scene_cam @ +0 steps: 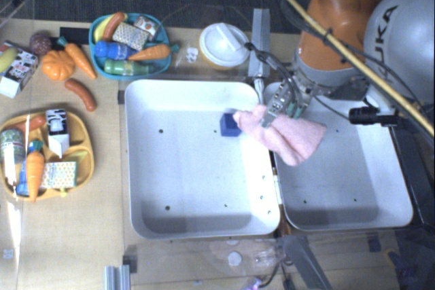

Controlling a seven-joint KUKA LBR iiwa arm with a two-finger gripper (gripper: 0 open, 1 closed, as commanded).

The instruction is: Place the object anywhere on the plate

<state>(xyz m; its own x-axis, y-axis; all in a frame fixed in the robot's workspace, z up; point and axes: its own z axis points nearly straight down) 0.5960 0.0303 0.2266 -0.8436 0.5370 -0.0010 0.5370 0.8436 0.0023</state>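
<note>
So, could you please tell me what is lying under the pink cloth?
The pink cloth drapes over the rims where the two bins meet; a blue block pokes out beside it. Anything beneath is hidden.

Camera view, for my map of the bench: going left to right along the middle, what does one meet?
Yellow oval tray of toy food → left white bin → small blue block → pink cloth at the gripper → right white bin.

Soft, matt pink cloth (285, 136) lies draped at centre frame. Both bins (197, 214) look like smooth, faintly glossy white plastic. At upper right, the arm (401, 24) shows glossy grey and orange shells.
</note>
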